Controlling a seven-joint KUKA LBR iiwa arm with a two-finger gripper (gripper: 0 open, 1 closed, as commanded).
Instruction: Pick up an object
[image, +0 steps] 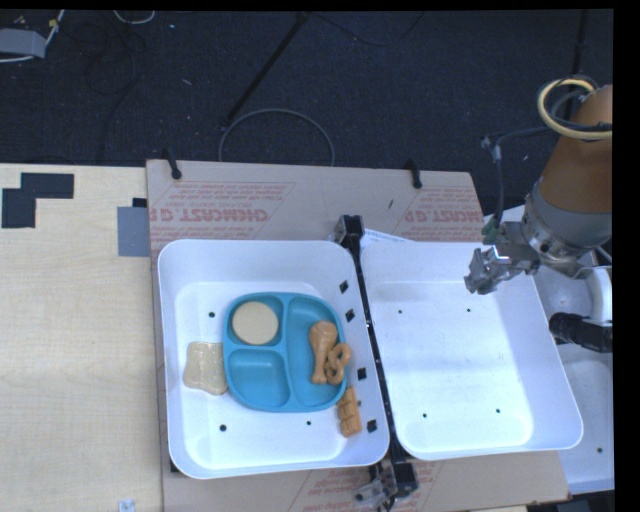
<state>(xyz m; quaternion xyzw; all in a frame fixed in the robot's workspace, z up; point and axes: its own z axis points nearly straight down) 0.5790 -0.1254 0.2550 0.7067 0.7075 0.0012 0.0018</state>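
- Lying in the left shallow white plastic bin (190, 275): a blue moulded plastic tray with three compartments (284, 352), set near the bin's middle.
- Held in that tray's upper-left compartment: a round, flat, pale tan biscuit-like disc (254, 322); in its right compartment, a tan knobbly pretzel-shaped piece (328, 352); lower-left compartment bare.
- Resting on the bin floor, touching or just beside the tray's left edge: a pale beige toast-like slab (205, 367).
- Sitting at the tray's lower-right corner, close to the bin's wall: a small orange-brown ridged lump (348, 411).
- Judged light, all of them, likely toy food; the slab and disc look flat and hard to get under, so better pinched across their narrow edges.
- Probably easiest to take: the ridged lump or the pretzel-shaped piece, both narrow with raised sides; the lump's nearness to the wall may crowd one finger.
- Tray itself likely stiff and slippery, liable to slide if nudged.
- Hovering over the upper right of the right shallow white plastic bin (480, 420): the grey metal tool (483, 272), well apart from every object, holding nothing visible.
- Spread of the tool: cannot tell.
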